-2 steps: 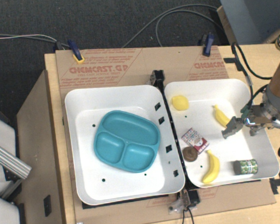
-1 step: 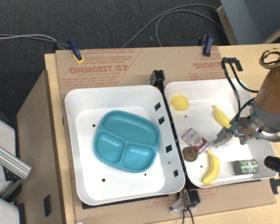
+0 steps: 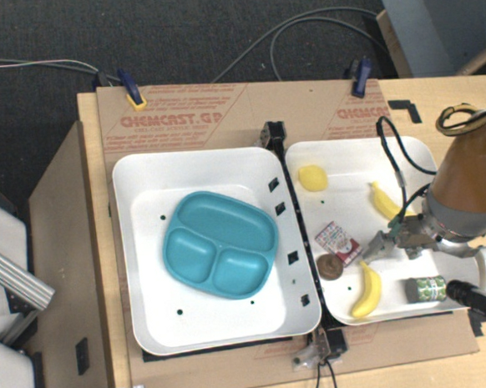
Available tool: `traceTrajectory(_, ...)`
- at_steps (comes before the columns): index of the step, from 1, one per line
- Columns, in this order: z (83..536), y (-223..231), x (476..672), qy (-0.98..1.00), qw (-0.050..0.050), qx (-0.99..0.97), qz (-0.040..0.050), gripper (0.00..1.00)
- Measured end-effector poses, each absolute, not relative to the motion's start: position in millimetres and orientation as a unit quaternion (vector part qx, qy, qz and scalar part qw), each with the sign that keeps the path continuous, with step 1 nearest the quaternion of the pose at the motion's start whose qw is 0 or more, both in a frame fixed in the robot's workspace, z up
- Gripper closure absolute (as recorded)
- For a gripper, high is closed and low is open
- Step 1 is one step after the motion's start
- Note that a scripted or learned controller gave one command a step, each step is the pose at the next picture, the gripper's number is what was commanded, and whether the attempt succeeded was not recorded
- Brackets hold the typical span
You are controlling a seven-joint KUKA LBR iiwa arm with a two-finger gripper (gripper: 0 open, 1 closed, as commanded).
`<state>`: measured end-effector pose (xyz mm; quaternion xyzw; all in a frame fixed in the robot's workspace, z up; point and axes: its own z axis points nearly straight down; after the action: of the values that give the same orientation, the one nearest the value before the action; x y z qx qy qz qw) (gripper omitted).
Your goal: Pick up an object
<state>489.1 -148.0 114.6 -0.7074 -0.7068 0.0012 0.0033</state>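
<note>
The right bin [image 3: 407, 153] holds a yellow lemon [image 3: 312, 178] at its far left and a small banana [image 3: 384, 200] beside the arm's cable. A red and white packet [image 3: 334, 238] lies at mid left, a brown round object [image 3: 329, 266] sits just below it, and a larger banana [image 3: 366, 292] and a green can [image 3: 425, 289] lie along the near edge. My gripper [image 3: 366, 250] reaches in low from the right. Its tip is next to the packet and the brown object and just above the larger banana. Nothing can be made out between its tips.
The left bin [image 3: 138, 239] holds a teal divided plate [image 3: 220, 244]. A black divider [image 3: 296, 227] with clips runs between the bins. A black cable [image 3: 395, 160] loops over the right bin's far side. Blue clamps [image 3: 134, 92] pin the cardboard at the back.
</note>
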Motion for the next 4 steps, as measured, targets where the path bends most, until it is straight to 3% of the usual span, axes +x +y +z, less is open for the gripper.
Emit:
traceTrajectory(1,128,-148,490.7,-0.707,0.001,-0.707,-0.0008,1.00)
traceTrajectory(2,193,-148,491.2,-0.708,-0.003,-0.707,-0.0016,1.00)
traceTrajectory(3,224,-148,492.4,-0.708,-0.002,-0.707,-0.0012,1.00)
traceTrajectory(4,235,-96,502.8,-0.710,0.000,-0.705,-0.0017,1.00)
